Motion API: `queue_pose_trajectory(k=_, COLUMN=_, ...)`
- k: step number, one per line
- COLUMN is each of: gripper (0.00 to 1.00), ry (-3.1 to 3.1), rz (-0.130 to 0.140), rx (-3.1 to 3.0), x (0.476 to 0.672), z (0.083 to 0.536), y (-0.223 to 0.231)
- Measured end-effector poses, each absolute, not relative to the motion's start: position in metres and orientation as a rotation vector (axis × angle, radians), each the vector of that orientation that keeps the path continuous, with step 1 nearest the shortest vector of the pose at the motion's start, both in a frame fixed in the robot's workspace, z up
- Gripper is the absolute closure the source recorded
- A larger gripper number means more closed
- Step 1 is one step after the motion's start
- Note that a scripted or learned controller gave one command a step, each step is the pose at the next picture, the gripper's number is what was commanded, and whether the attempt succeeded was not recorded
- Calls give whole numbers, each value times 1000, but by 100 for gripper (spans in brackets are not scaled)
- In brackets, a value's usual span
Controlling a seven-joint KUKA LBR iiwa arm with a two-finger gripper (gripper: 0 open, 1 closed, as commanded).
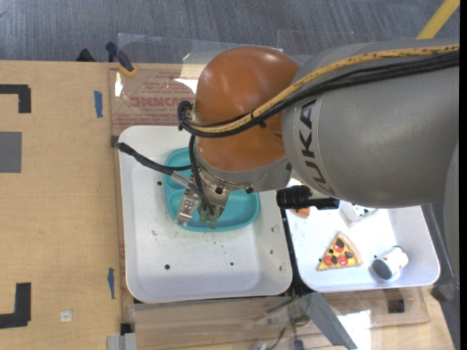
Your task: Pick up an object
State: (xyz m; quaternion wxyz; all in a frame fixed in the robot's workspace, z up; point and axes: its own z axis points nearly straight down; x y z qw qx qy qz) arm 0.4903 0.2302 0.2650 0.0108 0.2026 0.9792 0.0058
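teal dish (pixel 241 208) lies in the left white bin (pixel 146 254), toward its upper middle, and much of it is hidden beneath the robot's wrist. the gripper (pixel 200 214) hangs over the dish's left half, pointing down into it. its two fingers (pixel 187 208) stand close together, with only a narrow gap between them, and nothing can be seen held in that gap. the tips appear to reach the dish's inner surface, though whether they truly touch it is hard to tell from above. the dish's right edge curves out past the fingers, while its upper part is covered by the orange band (pixel 241 111) of the arm. black cables (pixel 157 165) loop across the bin's upper left. the grey arm also covers the top of the right white bin (pixel 419 279), where a pizza slice toy (pixel 340 253) and a small white cylinder (pixel 389 263) lie near the lower edge, well apart from the gripper.
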Motion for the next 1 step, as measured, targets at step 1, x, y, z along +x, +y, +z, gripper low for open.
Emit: queue_pose_trajectory(k=1, gripper=100, ry=3032, rz=-1, rx=831, x=479, z=208, y=225)
